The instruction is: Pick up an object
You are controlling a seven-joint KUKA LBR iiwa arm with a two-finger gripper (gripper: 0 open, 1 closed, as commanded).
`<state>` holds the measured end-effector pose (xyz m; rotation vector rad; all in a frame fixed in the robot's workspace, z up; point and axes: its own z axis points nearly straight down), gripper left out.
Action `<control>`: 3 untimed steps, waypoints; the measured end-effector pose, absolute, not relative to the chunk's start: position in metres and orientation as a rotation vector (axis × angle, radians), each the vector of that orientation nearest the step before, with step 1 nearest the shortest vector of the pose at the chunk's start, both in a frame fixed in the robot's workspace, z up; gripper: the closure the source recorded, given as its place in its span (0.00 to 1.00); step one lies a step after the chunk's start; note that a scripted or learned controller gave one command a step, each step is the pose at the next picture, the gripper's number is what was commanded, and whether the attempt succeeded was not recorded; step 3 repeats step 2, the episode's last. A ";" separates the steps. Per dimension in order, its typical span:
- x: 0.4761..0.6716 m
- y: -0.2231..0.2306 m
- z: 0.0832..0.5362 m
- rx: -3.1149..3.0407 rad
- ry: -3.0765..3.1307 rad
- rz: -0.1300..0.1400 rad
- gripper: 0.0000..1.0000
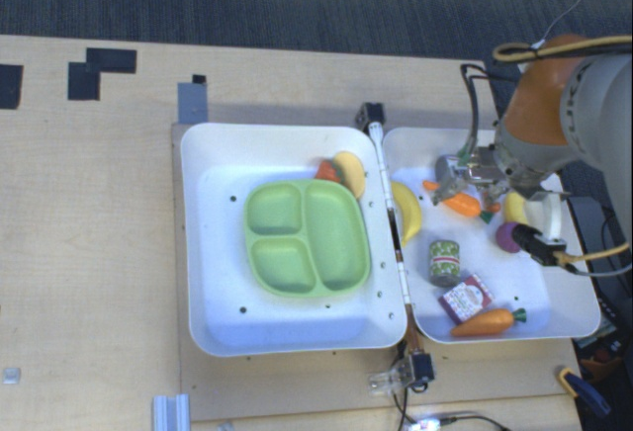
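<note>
The gripper (pixel 463 178) is positioned low over the right-hand shallow white bin (pixel 574 320), near that bin's far edge. Whether it is spread or pressed together cannot be determined. A small orange plastic carrot (pixel 460 206) lies directly below it, long axis running diagonally from far-left to near-right; contact with the gripper cannot be confirmed. A yellow plastic banana (pixel 406 209) lies along the bin's left edge, long axis far-to-near. A green cylindrical can (pixel 445 260) stands upright near the bin's centre. A red-and-white packet (pixel 466 300) and a larger orange carrot (pixel 485 322) lie by the near edge, the carrot's long axis running left-right. The left-hand white bin (pixel 213 320) carries a green three-compartment plate (pixel 307 237).
</note>
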<state>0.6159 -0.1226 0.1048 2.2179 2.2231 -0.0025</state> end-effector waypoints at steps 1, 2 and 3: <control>0.618 -0.120 0.117 2.211 2.224 0.006 1.00; 0.558 -0.065 0.218 2.214 2.225 0.005 1.00; 0.558 -0.065 0.218 2.214 2.225 0.005 1.00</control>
